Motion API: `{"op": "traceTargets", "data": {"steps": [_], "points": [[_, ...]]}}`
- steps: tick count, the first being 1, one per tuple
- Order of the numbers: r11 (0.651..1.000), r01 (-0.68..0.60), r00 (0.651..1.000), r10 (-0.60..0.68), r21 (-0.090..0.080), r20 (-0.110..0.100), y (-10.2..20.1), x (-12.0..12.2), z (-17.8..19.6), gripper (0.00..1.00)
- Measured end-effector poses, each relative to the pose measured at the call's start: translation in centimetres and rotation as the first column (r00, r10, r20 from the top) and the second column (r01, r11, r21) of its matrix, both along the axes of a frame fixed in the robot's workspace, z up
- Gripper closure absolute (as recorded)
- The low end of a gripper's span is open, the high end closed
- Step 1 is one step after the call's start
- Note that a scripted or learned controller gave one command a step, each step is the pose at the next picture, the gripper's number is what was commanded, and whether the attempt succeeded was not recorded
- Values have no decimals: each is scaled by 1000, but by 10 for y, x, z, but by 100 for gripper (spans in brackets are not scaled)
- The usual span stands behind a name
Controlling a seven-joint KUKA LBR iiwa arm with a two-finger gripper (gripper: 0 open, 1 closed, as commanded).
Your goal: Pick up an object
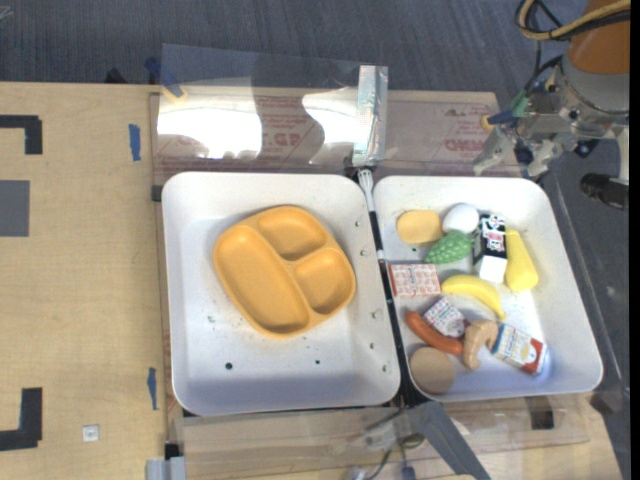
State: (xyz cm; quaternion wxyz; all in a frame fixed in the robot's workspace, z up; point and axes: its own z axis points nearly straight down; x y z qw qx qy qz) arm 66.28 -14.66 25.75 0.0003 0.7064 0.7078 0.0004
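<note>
The gripper [522, 140] hangs past the far edge of the right bin [572, 298], too blurry to tell its grip. That bin holds smooth toy food, like a curved yellow banana [472, 292]. A shiny yellow plate [285, 269] with three dips sits in the left bin [190, 298].

Right bin [572, 268] crowded; left roomier

- Arm [600, 43]: grey with orange band, entering at upper right, above the right bin's [570, 268] far corner.
- Gripper [520, 153]: hangs just beyond that bin's far rim.
</note>
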Motion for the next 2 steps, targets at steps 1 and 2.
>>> {"op": "traceTargets", "data": {"steps": [1, 2], "points": [[965, 264, 965, -264, 0, -7, -5, -1, -114, 0], [939, 344, 939, -344, 1, -3, 2, -3, -116, 0]]}}
